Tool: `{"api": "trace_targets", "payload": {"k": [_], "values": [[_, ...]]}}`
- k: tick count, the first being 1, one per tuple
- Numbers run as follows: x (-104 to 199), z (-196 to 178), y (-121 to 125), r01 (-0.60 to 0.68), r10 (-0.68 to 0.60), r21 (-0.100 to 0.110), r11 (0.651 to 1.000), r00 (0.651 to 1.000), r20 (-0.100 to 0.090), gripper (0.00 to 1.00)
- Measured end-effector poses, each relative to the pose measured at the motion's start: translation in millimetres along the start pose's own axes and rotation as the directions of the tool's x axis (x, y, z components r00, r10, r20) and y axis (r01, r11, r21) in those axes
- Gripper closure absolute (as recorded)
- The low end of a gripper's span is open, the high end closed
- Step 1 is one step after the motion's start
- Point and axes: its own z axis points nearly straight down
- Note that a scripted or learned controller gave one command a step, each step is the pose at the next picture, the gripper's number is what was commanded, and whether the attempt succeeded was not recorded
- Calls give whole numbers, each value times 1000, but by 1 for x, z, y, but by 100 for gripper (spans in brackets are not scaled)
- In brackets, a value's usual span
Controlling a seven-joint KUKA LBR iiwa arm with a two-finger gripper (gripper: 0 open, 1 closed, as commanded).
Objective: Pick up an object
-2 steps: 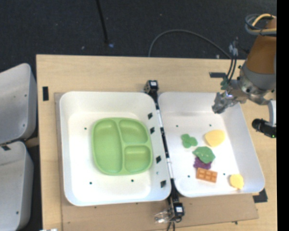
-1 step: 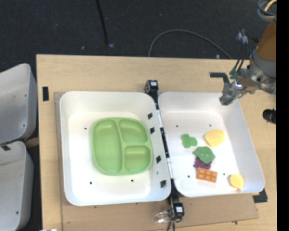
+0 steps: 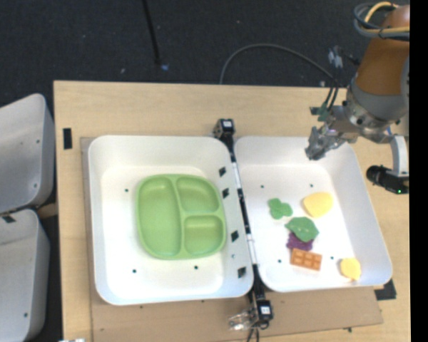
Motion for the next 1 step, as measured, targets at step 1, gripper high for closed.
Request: {"api": "trace_targets", "payload": {"k": [1], "values": [[55,11,-6,1,-1,-1,1000,1000,-1,100]]}}
